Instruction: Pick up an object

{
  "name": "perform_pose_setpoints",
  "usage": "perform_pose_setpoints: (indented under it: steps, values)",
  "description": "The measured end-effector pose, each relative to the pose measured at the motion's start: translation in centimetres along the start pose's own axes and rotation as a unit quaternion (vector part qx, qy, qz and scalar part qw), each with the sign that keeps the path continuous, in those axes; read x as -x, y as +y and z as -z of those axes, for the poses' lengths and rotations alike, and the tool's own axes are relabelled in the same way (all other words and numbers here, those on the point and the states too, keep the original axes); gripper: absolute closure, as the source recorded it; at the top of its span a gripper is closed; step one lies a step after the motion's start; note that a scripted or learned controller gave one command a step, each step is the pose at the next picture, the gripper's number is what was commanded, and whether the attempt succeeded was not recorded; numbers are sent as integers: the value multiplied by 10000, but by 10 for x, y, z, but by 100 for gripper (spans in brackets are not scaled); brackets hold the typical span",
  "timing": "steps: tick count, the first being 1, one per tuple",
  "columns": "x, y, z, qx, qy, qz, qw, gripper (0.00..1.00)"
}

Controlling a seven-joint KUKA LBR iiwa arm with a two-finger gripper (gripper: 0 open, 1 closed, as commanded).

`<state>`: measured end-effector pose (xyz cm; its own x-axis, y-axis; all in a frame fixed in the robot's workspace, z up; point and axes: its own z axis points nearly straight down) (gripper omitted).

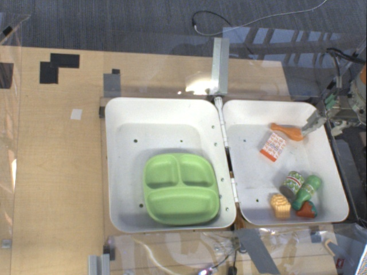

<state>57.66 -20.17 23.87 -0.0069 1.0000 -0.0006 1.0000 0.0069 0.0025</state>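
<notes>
In the right bin (246, 199) lie an orange carrot-shaped toy (287, 131), a red and white packet (273, 146), a small green-labelled can (292, 182), a green bottle (309, 188), a red piece (307, 209) and a yellow corn-like piece (280, 205). My gripper (313, 122) reaches in from the right at the bin's upper right. Its tip is right beside the carrot toy's right end. I see nothing held in it.
The left bin (123, 153) holds a green divided plate (180, 188). A metal post (220, 67) stands behind the seam between the bins. Cables and the arm's body crowd the right edge of the bench.
</notes>
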Motion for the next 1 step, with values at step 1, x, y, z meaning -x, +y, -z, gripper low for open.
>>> perform_pose_setpoints:
  steps: [1]
  values:
    - [4, 27, -135, 87, -22, -245, 9997, 0]
